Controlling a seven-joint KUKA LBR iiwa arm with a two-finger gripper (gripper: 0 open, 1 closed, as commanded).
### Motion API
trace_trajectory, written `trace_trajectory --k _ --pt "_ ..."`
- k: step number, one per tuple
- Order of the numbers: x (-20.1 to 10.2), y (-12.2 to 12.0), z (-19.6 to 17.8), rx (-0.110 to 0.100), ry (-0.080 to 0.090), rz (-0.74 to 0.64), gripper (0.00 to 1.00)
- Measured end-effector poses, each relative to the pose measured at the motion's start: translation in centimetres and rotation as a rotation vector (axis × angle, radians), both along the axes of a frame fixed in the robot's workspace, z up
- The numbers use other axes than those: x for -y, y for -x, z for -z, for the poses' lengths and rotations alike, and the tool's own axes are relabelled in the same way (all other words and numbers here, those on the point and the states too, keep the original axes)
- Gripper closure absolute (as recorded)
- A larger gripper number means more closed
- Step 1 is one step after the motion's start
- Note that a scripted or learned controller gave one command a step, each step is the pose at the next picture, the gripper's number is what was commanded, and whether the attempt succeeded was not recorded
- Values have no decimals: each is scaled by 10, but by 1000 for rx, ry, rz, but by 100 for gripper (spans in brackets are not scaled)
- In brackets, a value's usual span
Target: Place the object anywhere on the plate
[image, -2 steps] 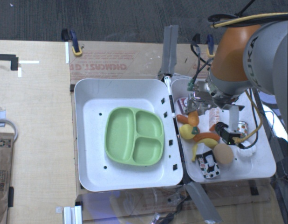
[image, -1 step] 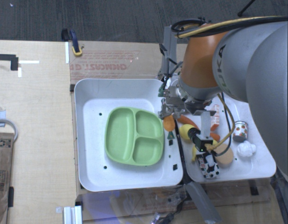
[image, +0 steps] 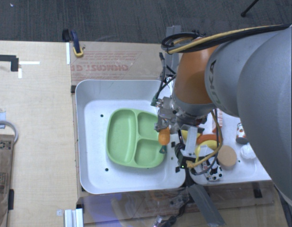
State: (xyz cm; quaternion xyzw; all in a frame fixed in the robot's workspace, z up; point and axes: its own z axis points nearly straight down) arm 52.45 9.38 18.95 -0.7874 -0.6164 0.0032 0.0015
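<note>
- A small orange object (image: 164,137) is seen at the tip of the gripper (image: 165,135), at the right rim of the green plate (image: 122,136) in the left bin (image: 89,126).
- Whether the fingers are closed on the object cannot be told; the wrist hides them.
- If released here, the object could roll off the rim onto the bin floor, since it sits over the plate's edge rather than over a compartment.
- The plate could be nudged if the rim is caught on the way down.
</note>
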Motion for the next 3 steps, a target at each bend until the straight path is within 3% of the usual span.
trace_trajectory --k 1,2,3 --pt "0 0 0 0 0 1 0" --pt "-17 18 11 0 1 33 0" --pt "-2 1 0 1 2 71 0"
